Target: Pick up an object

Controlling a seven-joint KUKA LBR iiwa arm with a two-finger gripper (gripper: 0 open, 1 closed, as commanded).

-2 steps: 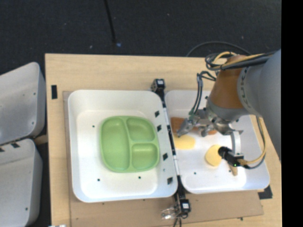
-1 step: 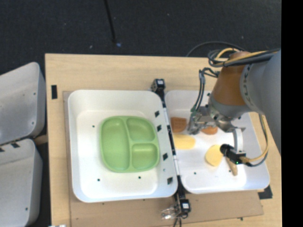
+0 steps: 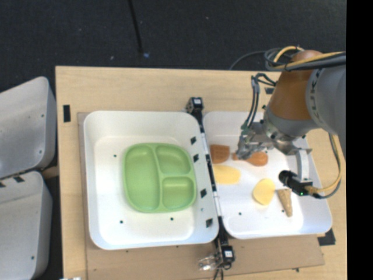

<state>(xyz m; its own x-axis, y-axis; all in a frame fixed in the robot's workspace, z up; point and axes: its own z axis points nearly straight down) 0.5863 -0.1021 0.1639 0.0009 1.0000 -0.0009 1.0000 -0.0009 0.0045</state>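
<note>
In the right bin [image 3: 274,226] lie several food-like pieces: a brown square piece [image 3: 220,153] near the divider, an orange-brown oval piece [image 3: 258,158], a yellow oval [image 3: 226,175], a yellow rounded piece [image 3: 263,192] and a tan cone [image 3: 285,201]. My gripper [image 3: 247,147] hangs low over the upper part of this bin, between the brown square piece and the orange-brown oval, right beside the oval's left end. I see nothing held in it.
The left bin [image 3: 99,214] holds a green divided plate [image 3: 158,177]. A raised divider with black clips [image 3: 205,162] separates the bins. A black fitting on a cable [image 3: 291,182] hangs over the right bin near the cone.
</note>
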